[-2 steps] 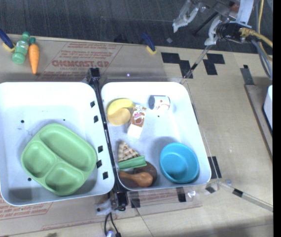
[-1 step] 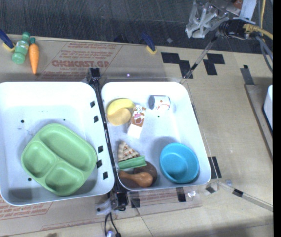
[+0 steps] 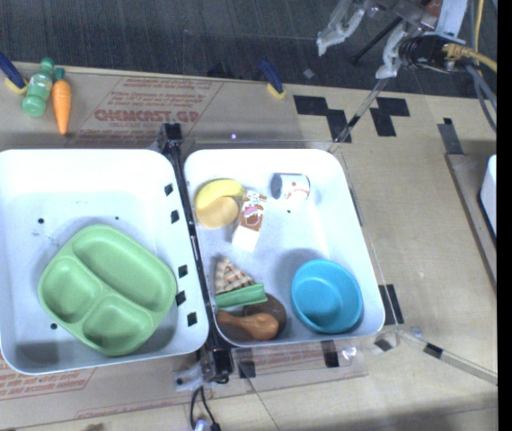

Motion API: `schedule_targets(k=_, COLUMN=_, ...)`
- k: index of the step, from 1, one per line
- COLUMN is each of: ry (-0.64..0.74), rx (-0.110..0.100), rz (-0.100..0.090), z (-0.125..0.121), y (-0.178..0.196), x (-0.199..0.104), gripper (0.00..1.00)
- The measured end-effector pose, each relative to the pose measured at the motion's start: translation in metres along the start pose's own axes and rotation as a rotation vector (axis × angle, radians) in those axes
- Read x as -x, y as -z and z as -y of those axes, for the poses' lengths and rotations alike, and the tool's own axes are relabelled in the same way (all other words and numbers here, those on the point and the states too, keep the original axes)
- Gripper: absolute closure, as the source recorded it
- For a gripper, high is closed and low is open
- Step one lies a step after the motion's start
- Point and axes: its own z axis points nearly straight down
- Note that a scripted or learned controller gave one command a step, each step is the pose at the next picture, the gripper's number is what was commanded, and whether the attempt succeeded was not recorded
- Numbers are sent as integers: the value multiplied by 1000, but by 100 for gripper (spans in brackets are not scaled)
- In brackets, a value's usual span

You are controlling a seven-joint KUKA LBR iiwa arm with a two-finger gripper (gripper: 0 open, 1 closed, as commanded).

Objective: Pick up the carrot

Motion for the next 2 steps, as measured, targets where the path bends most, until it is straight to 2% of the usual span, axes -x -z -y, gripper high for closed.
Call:
schedule_targets(k=1, ry=-181, rx=18, rz=-11, z=-13, y=40, x=33, gripper=0)
schedule_targets(k=2, ry=-328, rx=6, rz=-11, z=-5, y=-77, x=7, gripper=0)
